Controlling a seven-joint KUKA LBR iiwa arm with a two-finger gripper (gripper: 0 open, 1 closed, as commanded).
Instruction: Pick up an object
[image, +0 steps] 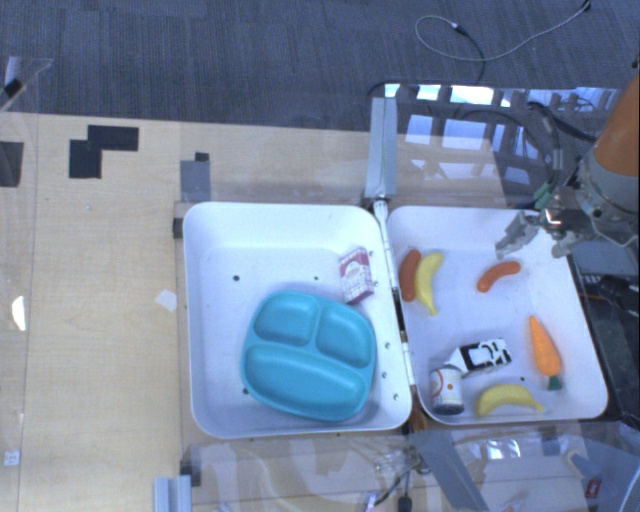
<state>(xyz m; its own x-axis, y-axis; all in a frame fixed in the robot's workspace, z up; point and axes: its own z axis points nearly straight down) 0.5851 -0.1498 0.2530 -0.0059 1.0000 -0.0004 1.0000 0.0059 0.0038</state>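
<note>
pale wood bench (100, 330) carries two white bins. the right bin (590, 360) holds a small orange-red sausage (498, 275) near its far edge, lying tilted, smooth and rounded at both ends. the gripper (540, 232) hangs just above and beside it, reaching in from the far right corner, fingers spread apart with nothing between them.

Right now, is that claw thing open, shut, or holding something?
Gripper: open, holding nothing, above the right bin, near the orange sausage.
</note>
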